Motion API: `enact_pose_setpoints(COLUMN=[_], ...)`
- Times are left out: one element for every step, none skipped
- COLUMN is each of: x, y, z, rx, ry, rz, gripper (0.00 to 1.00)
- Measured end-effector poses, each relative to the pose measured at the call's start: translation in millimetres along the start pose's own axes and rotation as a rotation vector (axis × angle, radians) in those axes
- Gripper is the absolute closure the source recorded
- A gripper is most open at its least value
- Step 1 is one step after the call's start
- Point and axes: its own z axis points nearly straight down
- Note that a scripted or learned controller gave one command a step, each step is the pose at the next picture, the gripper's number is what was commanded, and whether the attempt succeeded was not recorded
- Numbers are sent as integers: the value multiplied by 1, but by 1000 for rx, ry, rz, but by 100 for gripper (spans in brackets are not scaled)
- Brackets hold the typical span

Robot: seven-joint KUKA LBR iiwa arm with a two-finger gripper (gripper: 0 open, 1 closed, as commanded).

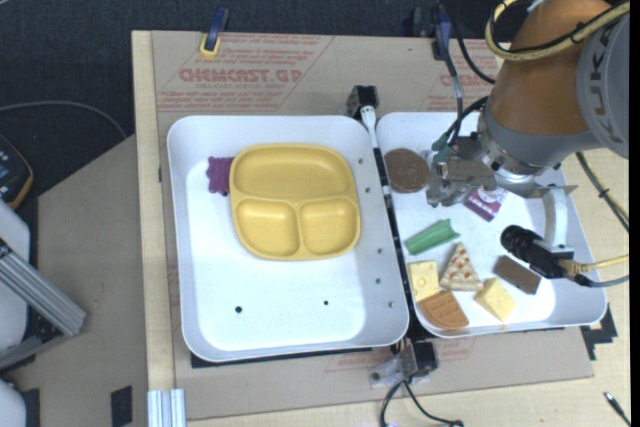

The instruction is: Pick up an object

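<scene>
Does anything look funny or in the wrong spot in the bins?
One thing: a purple object in the left bin lies half tucked under the yellow divided plate, not on it. The toy foods in the right bin are jumbled, but nothing looks spilled or broken.

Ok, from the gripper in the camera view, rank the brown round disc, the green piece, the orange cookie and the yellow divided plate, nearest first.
1. brown round disc, just left of the gripper, right bin.
2. green piece, below the gripper, right bin.
3. orange cookie, at the right bin's near edge.
4. yellow divided plate, across in the left bin.
</scene>
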Motion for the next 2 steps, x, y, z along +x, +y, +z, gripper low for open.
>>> enact_pose_setpoints(x=[26, 10], y=[-16, -17], z=[-13, 2], rx=[-2, -1], ry=[-1, -2], rz=[0, 6], gripper=[100, 100])
